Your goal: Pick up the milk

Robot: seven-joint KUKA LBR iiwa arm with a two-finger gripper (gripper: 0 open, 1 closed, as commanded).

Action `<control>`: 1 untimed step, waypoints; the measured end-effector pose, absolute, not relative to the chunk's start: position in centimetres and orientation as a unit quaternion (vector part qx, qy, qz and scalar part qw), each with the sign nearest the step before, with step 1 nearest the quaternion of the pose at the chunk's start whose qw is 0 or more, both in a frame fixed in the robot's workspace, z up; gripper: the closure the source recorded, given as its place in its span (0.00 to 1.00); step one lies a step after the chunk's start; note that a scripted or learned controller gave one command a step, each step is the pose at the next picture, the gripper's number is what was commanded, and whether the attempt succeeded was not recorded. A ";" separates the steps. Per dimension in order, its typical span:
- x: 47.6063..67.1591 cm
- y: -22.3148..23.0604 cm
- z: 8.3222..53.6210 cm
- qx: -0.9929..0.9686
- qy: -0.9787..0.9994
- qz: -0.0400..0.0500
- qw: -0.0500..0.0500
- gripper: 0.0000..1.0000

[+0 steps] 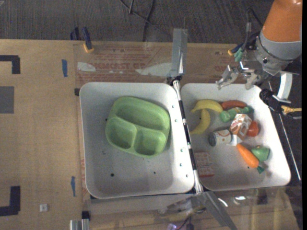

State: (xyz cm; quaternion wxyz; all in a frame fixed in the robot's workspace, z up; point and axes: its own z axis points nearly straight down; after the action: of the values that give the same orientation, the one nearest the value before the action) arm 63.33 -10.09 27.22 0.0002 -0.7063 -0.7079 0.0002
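Hovering with fingers spread and nothing between them, hand (238,76) above the right bin's (278,176) far rim, milk (240,125) below among toy food.

I work in a robotics lab: my tabletop (38,143) is taped cardboard with blue tape marks (64,67), clamps (87,37), loose cables (136,1), and two white bins (96,176) holding toy food (252,157).

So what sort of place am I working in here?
Most likely a robot lab's test bench, not a kitchen: two white bins sit on taped cardboard, the food in the right one is toy food, and loose cables trail across the floor.
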 end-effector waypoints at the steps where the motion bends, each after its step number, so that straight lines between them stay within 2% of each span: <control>1: 62.4 -8.1 19.3 -0.645 -0.764 0.000 0.000 0.00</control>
State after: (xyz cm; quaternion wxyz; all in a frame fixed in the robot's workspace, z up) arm 62.38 -8.07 19.25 0.0001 -0.6446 -0.7645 -0.0001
